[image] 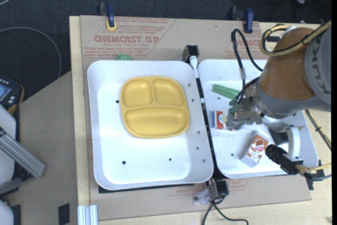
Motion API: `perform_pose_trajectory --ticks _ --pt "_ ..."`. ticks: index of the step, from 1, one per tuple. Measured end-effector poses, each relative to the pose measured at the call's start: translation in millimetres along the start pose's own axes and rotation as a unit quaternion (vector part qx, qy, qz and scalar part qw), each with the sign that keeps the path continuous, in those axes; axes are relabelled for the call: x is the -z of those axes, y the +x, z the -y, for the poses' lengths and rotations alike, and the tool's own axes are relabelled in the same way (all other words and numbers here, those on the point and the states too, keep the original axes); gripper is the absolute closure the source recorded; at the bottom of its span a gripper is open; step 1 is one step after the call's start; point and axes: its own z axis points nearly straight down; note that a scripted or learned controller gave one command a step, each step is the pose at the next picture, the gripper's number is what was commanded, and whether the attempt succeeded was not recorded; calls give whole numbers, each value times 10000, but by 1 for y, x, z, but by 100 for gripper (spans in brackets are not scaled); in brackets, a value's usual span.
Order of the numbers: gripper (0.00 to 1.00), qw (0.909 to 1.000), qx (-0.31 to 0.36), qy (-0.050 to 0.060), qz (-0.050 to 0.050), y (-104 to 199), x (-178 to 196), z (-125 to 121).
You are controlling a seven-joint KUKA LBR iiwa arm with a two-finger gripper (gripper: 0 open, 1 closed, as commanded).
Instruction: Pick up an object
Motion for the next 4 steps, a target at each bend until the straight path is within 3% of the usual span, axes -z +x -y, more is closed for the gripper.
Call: perform_pose_trajectory --ticks 1,2,3,4 --pt "100 10000 -13 -36 17 59 34 11" --pt "100 10000 -53 -69 35 32 126 10" --pt "100 10000 -17 -52 20 85 170 10" --pt "0 10000 -46 -22 30 82 167 11"
